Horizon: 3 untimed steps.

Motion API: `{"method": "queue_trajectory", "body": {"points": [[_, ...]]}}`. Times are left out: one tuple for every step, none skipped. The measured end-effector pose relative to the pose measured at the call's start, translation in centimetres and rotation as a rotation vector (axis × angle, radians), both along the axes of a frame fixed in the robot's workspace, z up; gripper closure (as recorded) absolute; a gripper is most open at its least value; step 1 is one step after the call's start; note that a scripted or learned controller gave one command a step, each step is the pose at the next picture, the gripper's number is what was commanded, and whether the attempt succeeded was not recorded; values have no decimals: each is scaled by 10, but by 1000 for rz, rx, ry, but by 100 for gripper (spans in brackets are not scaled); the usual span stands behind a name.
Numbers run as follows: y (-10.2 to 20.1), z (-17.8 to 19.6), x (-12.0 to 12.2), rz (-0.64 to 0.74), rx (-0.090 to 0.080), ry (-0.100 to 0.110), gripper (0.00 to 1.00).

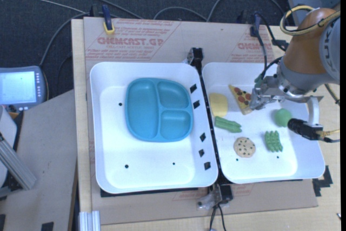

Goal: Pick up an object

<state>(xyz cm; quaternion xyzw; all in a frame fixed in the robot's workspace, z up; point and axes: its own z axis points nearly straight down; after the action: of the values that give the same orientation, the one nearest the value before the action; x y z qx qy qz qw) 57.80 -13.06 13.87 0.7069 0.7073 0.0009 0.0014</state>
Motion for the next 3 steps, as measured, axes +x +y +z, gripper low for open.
{"method": "queue_trajectory", "body": {"points": [[4, 63, 2, 2, -1, -4, 100], [-5, 113, 1, 1, -1, -2, 100], [43, 113, -10, 4, 3, 6, 100]]}}
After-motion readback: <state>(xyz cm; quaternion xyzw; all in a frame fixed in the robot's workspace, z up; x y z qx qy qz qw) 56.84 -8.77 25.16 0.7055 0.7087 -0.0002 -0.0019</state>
